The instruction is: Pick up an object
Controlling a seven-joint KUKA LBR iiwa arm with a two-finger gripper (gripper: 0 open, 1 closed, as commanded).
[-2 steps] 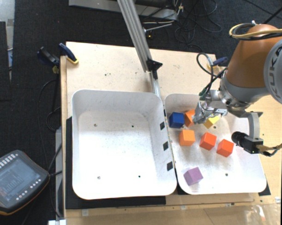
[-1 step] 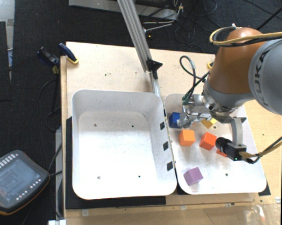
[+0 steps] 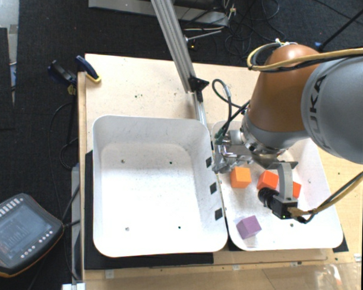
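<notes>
My gripper (image 3: 226, 156) hangs low over the right bin (image 3: 321, 232), close to the wall it shares with the left bin, and the arm's big orange and grey wrist hides most of it. An orange cube (image 3: 240, 177) lies just right of the gripper, very near it. A red-orange block (image 3: 269, 179) sits further right, partly behind a black part mounted on the wrist (image 3: 278, 205). A purple cube (image 3: 248, 226) rests near the bin's front edge, apart from the gripper.
The left bin (image 3: 110, 133) sits beside the right one. A slanted metal rail (image 3: 176, 43) crosses the bench's back, with cables near the wrist. A blue and yellow clamp (image 3: 83, 69) lies at the bench's back left corner. A pendant (image 3: 18, 234) rests off the bench.
</notes>
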